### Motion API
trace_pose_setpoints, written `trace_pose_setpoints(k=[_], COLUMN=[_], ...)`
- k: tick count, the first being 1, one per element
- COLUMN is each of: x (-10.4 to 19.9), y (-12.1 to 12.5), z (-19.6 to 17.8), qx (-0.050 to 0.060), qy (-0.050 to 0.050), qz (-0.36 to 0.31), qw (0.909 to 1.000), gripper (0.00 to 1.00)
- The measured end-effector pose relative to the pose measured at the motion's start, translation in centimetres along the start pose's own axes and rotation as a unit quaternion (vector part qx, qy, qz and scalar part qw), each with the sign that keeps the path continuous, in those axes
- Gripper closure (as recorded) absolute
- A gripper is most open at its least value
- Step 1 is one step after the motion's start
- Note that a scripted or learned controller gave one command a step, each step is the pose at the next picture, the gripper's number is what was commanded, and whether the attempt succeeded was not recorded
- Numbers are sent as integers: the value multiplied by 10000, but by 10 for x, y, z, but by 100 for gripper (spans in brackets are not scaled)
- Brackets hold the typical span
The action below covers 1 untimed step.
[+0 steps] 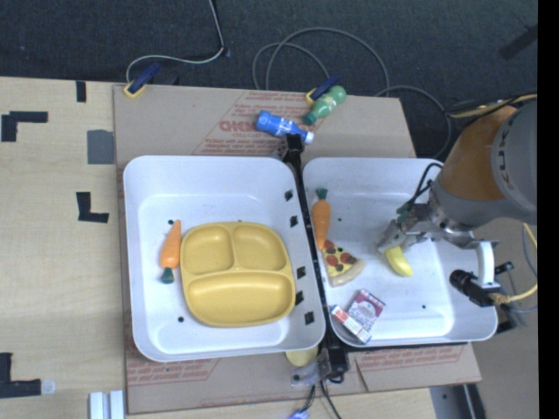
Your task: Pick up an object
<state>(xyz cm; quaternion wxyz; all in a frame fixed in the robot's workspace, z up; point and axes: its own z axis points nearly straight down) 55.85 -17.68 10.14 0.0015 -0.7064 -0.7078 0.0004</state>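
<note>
Banana (399, 261): a small yellow piece on the floor of the right bin (441, 321), toward that bin's middle, tilted with one end up-left and the other down-right. My gripper (395, 238) sits just above and to the left of it, with my fingertips close to or touching its upper end; whether contact is made cannot be told. Whether my jaws are apart or together also cannot be told, as the fingers merge into one grey shape from this slant. My arm (489, 173) enters from the right edge, its orange band over the bin's right rim.

Other contents of the right bin: a carrot (321, 216) lying lengthwise along the left wall, leaf end up; a pizza slice (341, 264) just below the carrot; a red and white packet (360, 314) near the front wall.

Left bin (144, 199): a yellow divided plate (238, 273) in the middle, with a second carrot (170, 247) just beside its left edge.

Beyond the bins, on the cardboard: a blue bottle (278, 126) and a green bottle (325, 105), near each other.
</note>
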Motion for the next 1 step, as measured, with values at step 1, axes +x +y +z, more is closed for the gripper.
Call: trace_pose_setpoints(k=[1], x=[96], y=[20], z=[-88], qx=[-52], qy=[1], qz=[-44], qw=[10000], gripper=[100])
